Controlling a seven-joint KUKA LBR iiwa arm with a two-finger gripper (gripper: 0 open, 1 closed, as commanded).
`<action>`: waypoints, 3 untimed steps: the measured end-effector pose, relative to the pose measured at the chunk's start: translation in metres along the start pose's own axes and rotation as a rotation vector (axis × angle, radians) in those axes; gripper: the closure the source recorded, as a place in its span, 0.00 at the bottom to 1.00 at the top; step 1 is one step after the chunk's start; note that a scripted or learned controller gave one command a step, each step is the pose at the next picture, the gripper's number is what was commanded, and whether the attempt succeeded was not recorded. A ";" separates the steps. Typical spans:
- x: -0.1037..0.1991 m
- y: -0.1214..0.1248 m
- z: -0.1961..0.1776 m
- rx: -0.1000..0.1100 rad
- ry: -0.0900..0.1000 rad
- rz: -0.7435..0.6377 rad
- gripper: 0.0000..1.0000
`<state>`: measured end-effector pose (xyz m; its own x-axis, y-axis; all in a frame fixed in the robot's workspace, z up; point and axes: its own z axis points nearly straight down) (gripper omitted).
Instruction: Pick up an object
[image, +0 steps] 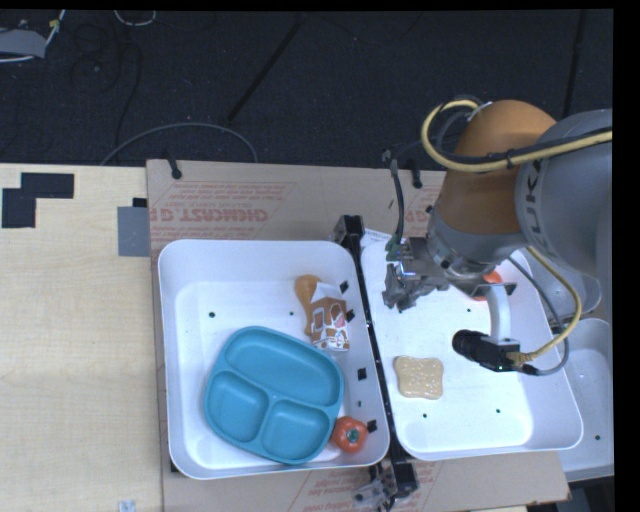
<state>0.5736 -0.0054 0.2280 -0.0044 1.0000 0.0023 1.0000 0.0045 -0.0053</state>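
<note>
Whether the jaws stand open or closed cannot be told from this slanted view; the dark metal gripper shows as a tangle of parts, and nothing can be seen caught in it. It hangs over the upper left corner of the right shallow white plastic bin, just beside the wall that this bin shares with its neighbour. The grey arm with its orange band reaches in from the right and covers much of that bin's upper half.

Below the gripper, apart from it, the pale tan square slab with a bumpy face lies flat on the right bin's floor, near the left wall.

The left shallow white plastic bin holds the other things. A light blue plastic plate with three compartments lies turned at an angle across its lower half. A small round red-orange fruit with a green top sits at the plate's lower right edge, touching it or very nearly so, in the bin's lower right corner. Above the plate, against the right wall, lies a white packet with brown print, and a tan-orange lump rests at its upper left, touching it.

Both bins stand on a brown cardboard sheet laid on the pale wooden bench.
</note>
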 end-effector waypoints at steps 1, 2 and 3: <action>0.059 -0.010 -0.007 -0.001 0.000 -0.001 1.00; 0.101 -0.021 -0.002 0.001 -0.001 0.000 1.00; 0.100 -0.020 -0.003 0.000 -0.002 0.003 0.00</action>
